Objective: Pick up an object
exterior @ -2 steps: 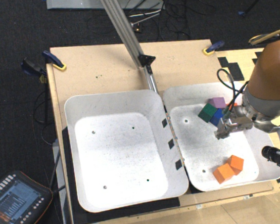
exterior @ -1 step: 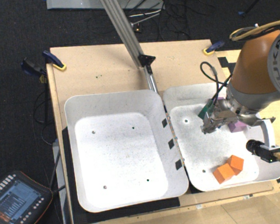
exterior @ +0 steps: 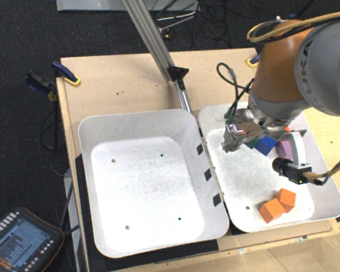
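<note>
My gripper [exterior: 231, 140] hangs low over the upper left part of the right bin [exterior: 242, 182]. Nothing shows in its grasp. Just to its right lie a blue block [exterior: 267, 145], a purple piece [exterior: 285, 149] and a small green piece [exterior: 256, 144], partly hidden under the wrist. Two orange blocks [exterior: 272, 210] [exterior: 288, 198] sit touching near the bin's front right corner, well away from the gripper.
The left bin [exterior: 86, 132] stands beside the right one, their rims meeting in the middle. A slanted metal pole [exterior: 155, 40] ends by the bins' far edge. A teach pendant [exterior: 16, 248] lies off the bench at bottom left. Clamps [exterior: 43, 82] grip the bench's far left corner.
</note>
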### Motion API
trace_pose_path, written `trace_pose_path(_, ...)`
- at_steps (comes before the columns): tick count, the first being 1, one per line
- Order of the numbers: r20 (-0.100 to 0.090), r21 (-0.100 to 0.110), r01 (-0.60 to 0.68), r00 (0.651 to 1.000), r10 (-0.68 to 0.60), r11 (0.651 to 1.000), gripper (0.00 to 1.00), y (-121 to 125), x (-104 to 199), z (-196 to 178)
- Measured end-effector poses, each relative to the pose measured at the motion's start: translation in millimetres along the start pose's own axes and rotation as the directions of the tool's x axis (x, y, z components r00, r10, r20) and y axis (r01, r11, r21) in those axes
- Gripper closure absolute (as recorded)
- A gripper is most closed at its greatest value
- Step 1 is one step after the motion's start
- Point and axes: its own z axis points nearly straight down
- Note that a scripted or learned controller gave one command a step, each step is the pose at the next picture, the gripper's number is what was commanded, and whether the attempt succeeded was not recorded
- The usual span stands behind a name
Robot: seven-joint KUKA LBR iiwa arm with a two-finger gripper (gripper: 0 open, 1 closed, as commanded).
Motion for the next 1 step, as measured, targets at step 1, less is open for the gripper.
trace_pose_path(1,-0.001,0.001,0.001,1.0,-0.001,1.0,1.0,12.1,55.7,-8.3)
